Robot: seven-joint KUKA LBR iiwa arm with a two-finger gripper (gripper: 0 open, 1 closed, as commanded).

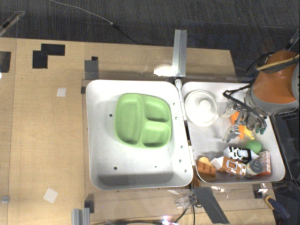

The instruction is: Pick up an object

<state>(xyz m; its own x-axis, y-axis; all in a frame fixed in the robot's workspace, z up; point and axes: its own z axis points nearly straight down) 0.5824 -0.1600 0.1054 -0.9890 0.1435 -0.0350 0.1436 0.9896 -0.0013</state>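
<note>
Green tray: a divided plate (142, 119) lies in the left bin (101, 172).
Right bin (206, 135): a white bowl (201, 107) at the back; a small orange and green object (247, 136) under the gripper; cartons and small toys (234, 163) along the front.
Gripper (243, 125): lowered over that small object; whether it grasps anything cannot be told.

Wooden counter (42, 139) carries two shallow white bins side by side. Left bin (101, 168): green divided tray (142, 119), three compartments, lying upside up near the bin's far-right area. A metal post (180, 53) stands at the far edge between the bins. Black cut-out shapes (48, 54) on the counter's far left. Dark carpet (140, 8) beyond, thin cable (70, 6) trailing across it.
</note>
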